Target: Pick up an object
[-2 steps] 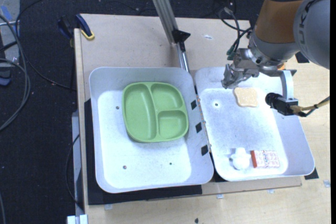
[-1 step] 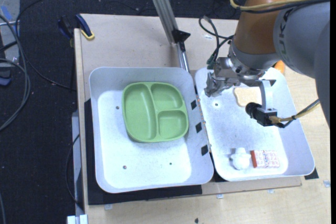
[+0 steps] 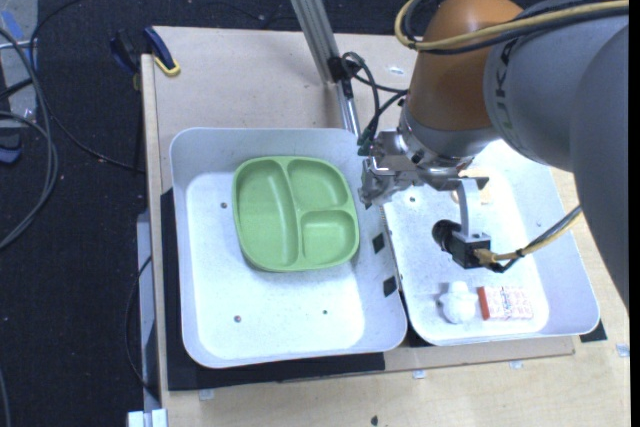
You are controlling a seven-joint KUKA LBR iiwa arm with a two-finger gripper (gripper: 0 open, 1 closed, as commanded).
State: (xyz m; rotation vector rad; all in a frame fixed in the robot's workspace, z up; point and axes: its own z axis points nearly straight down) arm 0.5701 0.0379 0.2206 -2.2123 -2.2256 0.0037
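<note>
Pale wooden counter (image 3: 230, 75) carries two shallow white plastic bins side by side.

Left bin (image 3: 200, 315): one light green plastic plate with three compartments (image 3: 295, 212), lying flat in the far half, towards the bin's right wall.

Right bin (image 3: 420, 260): a small white crumpled lump (image 3: 458, 303) and a small red and white flat packet (image 3: 508, 303). They lie just beside each other close to the near wall, lump left of packet.

Grey arm with orange band (image 3: 470, 65) reaches in from the right, over the far part of the right bin. Claw (image 3: 378, 183) sits at the shared rim between the bins, just beside the green plate's right edge and well apart from the lump and packet. Claw open or closed: cannot tell from here. Nothing seen gripped.
</note>
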